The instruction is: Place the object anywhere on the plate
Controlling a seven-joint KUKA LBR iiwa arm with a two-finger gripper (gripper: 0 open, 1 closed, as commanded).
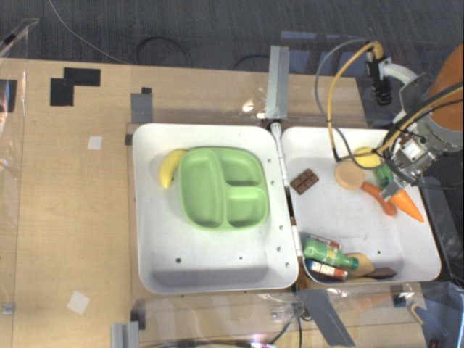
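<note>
Hand [401,171] hovers over right bin; grip state cannot be told.
Carrot [403,203] lies just below it, long axis slanting; green plate [221,187] sits well left.

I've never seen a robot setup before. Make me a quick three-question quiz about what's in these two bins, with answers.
1. True or false: the green plate lies in the right bin.
2. Which thing touches the plate's edge? A) the banana B) the chocolate bar C) the carrot
3. Fill in: the gripper hovers over the ____ bin, near the carrot.

Key
1. False. It lies in the left bin.
2. A. The banana lies against the plate's left edge; the other two lie in the right bin.
3. Right.
</note>
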